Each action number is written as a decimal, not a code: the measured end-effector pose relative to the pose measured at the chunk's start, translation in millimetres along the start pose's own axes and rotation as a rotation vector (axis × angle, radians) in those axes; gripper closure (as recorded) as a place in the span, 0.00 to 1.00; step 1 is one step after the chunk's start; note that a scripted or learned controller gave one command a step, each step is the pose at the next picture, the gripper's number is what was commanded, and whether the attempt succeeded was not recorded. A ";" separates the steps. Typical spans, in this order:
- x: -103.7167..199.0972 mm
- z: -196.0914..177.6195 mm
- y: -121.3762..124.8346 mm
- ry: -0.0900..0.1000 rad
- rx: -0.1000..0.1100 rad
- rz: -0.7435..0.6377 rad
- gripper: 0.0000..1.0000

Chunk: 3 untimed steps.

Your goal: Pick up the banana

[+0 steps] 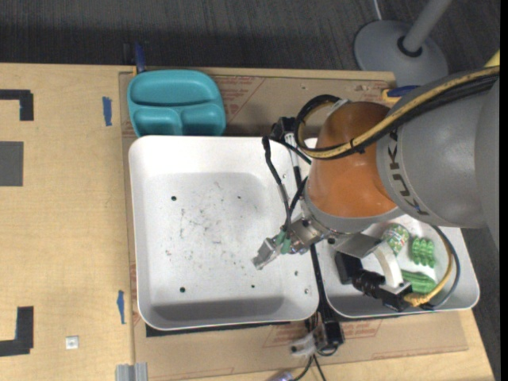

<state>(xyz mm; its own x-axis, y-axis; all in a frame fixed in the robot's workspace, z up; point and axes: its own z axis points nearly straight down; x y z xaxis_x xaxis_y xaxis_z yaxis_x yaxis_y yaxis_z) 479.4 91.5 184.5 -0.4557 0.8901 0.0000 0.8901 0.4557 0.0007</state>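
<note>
Gripper (268, 252) hangs low with left bin (198, 213) floor under the jaws, jaw state unreadable, nothing seen held; banana judged hidden beneath arm (444, 157) right of jaws, over right bin (467, 286), so approach step, next move needs relocating there.

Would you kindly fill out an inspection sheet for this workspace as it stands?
Surface: left bin, white with dark scuffs; right bin, largely under the arm.
Job's things: nothing seen.
Clutter: teal tray behind the left bin; green pieces in the right bin.
Grippers: gripper over the left bin's right side.
Cables: black cables loop beside the orange band.
Surroundings: grey stand base on dark floor behind the bench.
</note>
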 end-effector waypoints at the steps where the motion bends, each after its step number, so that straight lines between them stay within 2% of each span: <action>1: 66.8 98.0 34.5 0.001 0.000 -0.275 0.00; 2: 101.1 97.9 73.4 -0.001 -0.004 0.002 0.00; 3: 101.5 73.5 69.3 0.000 0.000 0.234 0.00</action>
<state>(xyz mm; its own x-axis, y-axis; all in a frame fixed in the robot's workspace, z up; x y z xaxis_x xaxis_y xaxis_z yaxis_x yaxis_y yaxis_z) 494.9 213.5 111.0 -0.2368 0.9716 -0.0002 0.9716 0.2368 0.0010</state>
